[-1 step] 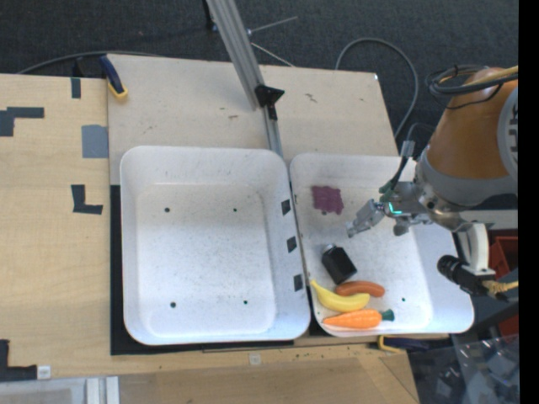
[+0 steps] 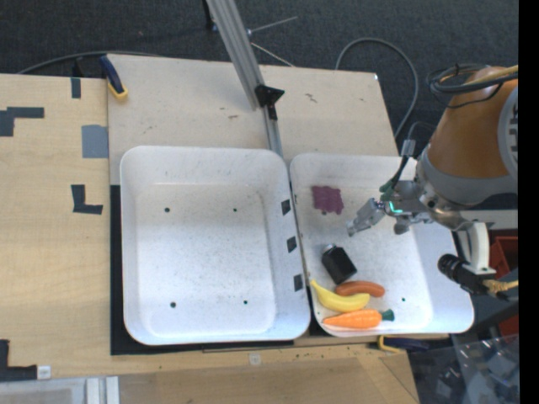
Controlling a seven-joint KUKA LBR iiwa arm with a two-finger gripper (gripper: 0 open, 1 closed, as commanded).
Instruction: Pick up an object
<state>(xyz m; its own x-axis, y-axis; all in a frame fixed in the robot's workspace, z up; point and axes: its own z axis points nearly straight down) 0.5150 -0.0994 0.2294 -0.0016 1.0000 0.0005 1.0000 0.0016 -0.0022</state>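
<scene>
Over the right bin (image 2: 438, 251) my gripper (image 2: 364, 223) hangs, fingers slightly spread, pinching nothing. Below lie purple grapes (image 2: 328, 199), black block (image 2: 338, 263), banana (image 2: 337, 296), carrot (image 2: 352, 319)

purple piece (image 2: 328, 199): flat, lying alone toward the far side of my right bin
black block (image 2: 338, 263): tilted, mid-bin
banana (image 2: 335, 297): yellow, curved, near front edge
sausage (image 2: 362, 289): reddish, touching the banana
carrot (image 2: 358, 319): orange, green tip, lying along the front wall
</scene>
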